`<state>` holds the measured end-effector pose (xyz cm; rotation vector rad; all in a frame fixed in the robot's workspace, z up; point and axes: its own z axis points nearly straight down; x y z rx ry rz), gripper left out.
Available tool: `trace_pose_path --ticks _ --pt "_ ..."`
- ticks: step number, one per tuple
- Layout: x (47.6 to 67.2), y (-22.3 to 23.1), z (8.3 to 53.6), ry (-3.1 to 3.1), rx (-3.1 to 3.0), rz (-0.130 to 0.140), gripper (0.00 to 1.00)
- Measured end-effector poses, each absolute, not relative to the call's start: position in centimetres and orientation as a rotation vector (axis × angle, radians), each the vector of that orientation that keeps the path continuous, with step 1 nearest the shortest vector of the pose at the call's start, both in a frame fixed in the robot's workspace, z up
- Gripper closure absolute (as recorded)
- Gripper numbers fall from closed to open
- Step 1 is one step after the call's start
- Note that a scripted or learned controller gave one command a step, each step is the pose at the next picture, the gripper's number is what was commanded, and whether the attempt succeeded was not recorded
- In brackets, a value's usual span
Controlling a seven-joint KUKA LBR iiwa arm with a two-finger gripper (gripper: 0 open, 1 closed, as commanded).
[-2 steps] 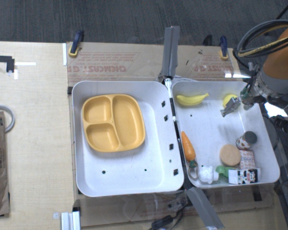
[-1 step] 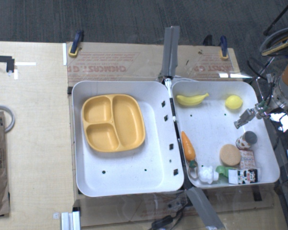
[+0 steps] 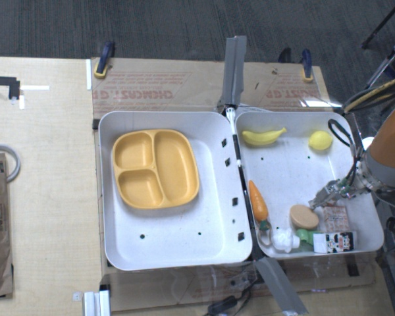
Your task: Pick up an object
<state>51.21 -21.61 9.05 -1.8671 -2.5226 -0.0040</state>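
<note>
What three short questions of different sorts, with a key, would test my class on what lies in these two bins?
1. True or false: the yellow divided plate lies in the left bin.
2. Which item lies nearest the divider between the bins? A banana B lemon C carrot
3. Fill in: the gripper hovers low in the ____ bin.

Key: 1 true. 2 C. 3 right.
</note>
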Motion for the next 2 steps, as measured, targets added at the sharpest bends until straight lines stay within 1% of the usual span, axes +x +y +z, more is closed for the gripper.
trace_pose_path --ticks 1,2 --pt "51.2 -21.9 9.9 -2.519 -1.875 0.001 1.00" --pt "51.4 -18.7 16.6 -1.960 -2.453 0.005 1.00"
